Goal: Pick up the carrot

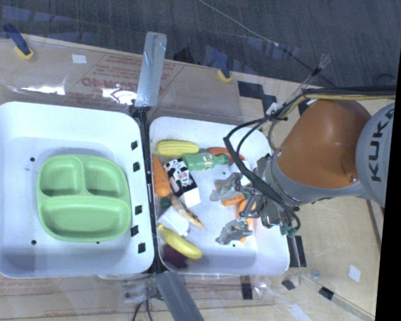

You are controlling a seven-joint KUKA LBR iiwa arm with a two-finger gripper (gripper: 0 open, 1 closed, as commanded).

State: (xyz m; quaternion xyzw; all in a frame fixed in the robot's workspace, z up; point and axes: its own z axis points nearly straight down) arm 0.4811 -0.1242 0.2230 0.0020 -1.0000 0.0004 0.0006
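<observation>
Hand [231,212], fingers spread, reaches from the right into right bin [269,263], clear of carrot [161,177].

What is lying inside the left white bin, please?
Inside the left bin lies a green divided plate with three compartments, and nothing rests in them. The bin floor under the plate is covered, so I cannot see it.
</observation>
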